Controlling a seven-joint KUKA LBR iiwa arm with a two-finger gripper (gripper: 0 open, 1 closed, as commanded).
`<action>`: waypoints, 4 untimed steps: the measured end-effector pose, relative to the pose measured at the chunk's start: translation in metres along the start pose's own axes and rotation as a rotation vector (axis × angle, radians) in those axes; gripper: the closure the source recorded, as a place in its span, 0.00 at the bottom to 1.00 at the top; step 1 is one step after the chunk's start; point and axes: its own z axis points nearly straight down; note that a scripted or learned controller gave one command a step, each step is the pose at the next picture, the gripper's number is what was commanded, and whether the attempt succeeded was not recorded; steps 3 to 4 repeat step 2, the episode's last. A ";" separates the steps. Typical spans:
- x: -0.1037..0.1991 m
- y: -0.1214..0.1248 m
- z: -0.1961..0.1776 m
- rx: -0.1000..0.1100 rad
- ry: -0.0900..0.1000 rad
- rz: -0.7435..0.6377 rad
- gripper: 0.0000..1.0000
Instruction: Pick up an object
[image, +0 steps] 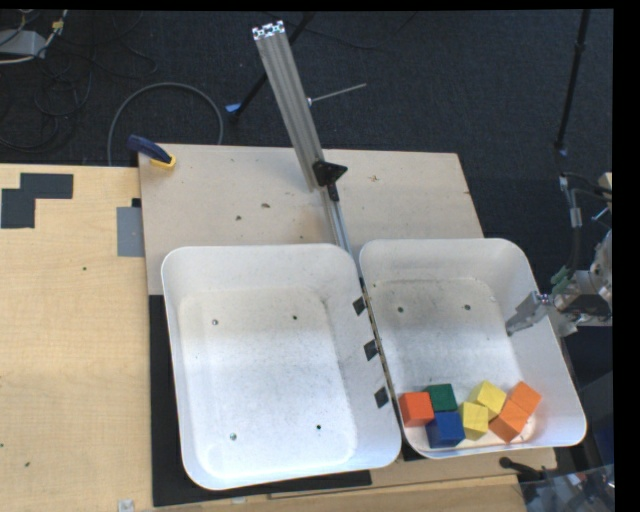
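The pincer (540, 308) is over the right edge of the right bin (440, 262), about halfway along that edge, and it is up above the bin floor. A grey part of it sticks out to the left and down, over the bin wall. It is too small and too far to the side to see well, so I cannot tell if the pincer is apart or together, and I see nothing in it. The blocks are all in the near right corner of the right bin, well apart from the pincer. They sit close in a little bunch. The red block (416, 407) is on the left of the bunch, with the green block (441, 397) just beside it and the blue block (446, 428) in front of the green one. Next come two yellow blocks (491, 396), and then two orange blocks (520, 402) nearest the right wall. The left bin (260, 270) sits just beside the right bin, and small black clips (370, 349) sit along the line where they meet. Both bins rest on the bench (400, 190). A long silver bar (295, 100) leans over the far edge of the bench. A small blue and yellow thing (150, 150) lies at the far left corner of the bench.
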 end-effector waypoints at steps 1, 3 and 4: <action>0.000 0.000 -0.010 0.000 0.001 -0.001 1.00; 0.000 0.021 0.153 -0.002 0.000 -0.003 1.00; 0.000 0.021 0.153 -0.002 0.000 -0.003 1.00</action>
